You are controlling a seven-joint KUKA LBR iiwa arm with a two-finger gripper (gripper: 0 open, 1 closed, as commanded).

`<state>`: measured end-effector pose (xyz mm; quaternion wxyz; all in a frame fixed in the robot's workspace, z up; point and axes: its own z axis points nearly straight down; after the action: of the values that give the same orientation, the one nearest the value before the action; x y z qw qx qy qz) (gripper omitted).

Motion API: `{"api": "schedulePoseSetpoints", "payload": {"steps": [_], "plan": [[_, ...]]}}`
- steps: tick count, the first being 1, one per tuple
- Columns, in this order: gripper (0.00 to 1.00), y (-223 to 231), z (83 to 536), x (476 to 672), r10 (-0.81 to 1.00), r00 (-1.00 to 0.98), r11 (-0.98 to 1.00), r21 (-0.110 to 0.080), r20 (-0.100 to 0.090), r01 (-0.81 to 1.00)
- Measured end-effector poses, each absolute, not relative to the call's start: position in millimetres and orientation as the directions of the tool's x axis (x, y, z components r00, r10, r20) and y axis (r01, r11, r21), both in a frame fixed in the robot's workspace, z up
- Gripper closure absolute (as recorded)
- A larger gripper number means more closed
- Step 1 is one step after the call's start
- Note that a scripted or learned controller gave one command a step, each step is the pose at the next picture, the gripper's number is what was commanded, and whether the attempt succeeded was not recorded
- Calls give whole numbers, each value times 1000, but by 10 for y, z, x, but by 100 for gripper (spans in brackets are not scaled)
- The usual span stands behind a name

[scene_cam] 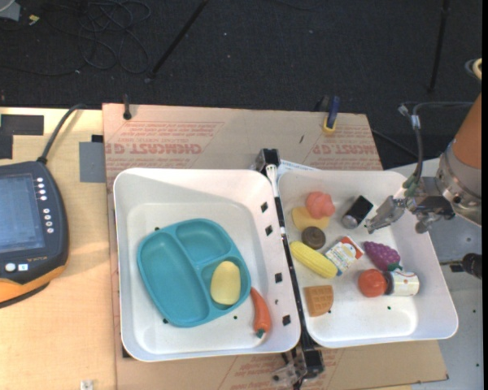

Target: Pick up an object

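**Hovering over the toy food in the right bin**

Reaching in from the right, the grey arm (464, 169) holds its gripper (400, 211) above the upper right part of the right bin (427, 319). Its fingers are spread apart with nothing between them; one finger (384, 216) slants down and left towards a small black block (358, 210), which lies just beside it.

Scattered in that bin are the things on offer: a pink lump (319, 204) near the top, a dark round disc (313, 236) just below it, a yellow corn cob (313, 259) lying at a slant, a small white carton (344, 254) touching the cob's right end, a purple bunch of grapes (382, 254), a red tomato (372, 283) beside a small white box (404, 283), and a tan cracker (318, 299) near the front.

The left bin (138, 193) carries a teal divided plate (191, 270), with a pale yellow lemon (225, 283) in its lower right compartment. An orange carrot (261, 313) lies on the bin floor just right of the plate, close to the wall shared with the right bin.

Both bins sit on a sheet of cardboard (187, 132). A handheld control tablet (20, 218) rests at the far left of the bench.
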<state>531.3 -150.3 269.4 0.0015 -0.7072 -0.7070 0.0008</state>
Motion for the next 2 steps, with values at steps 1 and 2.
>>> {"api": "schedulePoseSetpoints", "payload": {"steps": [1, 2], "plan": [[0, -1687, 1512, 4708, 1000, 4, -4, -16, 5, 1000], [0, -1778, 875, 5257, 1000, 0, 0, 2, 3, 1000]]}}
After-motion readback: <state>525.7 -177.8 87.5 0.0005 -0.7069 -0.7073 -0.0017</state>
